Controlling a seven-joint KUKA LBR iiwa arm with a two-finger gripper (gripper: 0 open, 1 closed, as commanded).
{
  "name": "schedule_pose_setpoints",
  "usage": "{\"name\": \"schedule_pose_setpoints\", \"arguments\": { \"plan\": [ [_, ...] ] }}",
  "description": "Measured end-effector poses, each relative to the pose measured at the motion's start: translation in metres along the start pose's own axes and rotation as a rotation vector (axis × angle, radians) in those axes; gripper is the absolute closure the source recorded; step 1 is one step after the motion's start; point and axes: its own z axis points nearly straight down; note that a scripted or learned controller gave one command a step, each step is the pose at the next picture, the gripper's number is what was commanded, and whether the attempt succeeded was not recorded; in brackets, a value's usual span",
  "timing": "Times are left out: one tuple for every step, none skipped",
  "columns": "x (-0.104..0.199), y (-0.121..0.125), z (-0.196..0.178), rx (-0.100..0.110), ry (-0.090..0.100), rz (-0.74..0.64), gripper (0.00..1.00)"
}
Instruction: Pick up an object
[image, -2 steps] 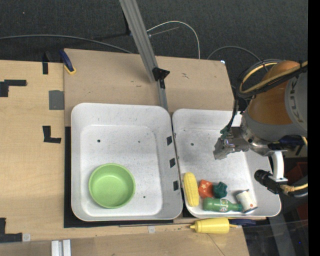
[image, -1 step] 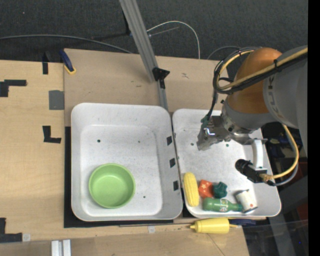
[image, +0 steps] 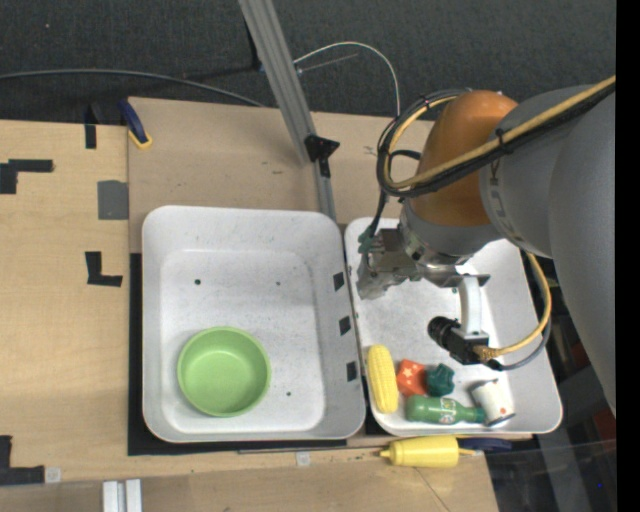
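My gripper (image: 372, 275) hangs over the back left part of the right bin (image: 535, 400), close to its left wall. Beneath it I see only bare white floor. Along that bin's front lie a yellow corn cob (image: 381, 378), a small red-orange item (image: 410, 376), a dark green item (image: 439, 378), a green bottle (image: 440, 408) on its side and a white cup (image: 493, 398). They sit well in front of the gripper, apart from it. The grey arm with its orange band (image: 465, 150) hides the bin's back right.
A light green bowl (image: 224, 371) rests in the left bin (image: 160, 250), at its front left. A yellow squeeze bottle (image: 425, 452) lies on the bench just outside the right bin's front rim. A black and white fitting with a yellow cable (image: 465, 328) hangs near the bin's middle.
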Motion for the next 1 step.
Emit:
{"name": "schedule_pose_setpoints", "arguments": {
  "plan": [
    [0.0472, 0.0082, -0.0012, 0.000, 0.000, 0.001, 1.00]
  ]
}}
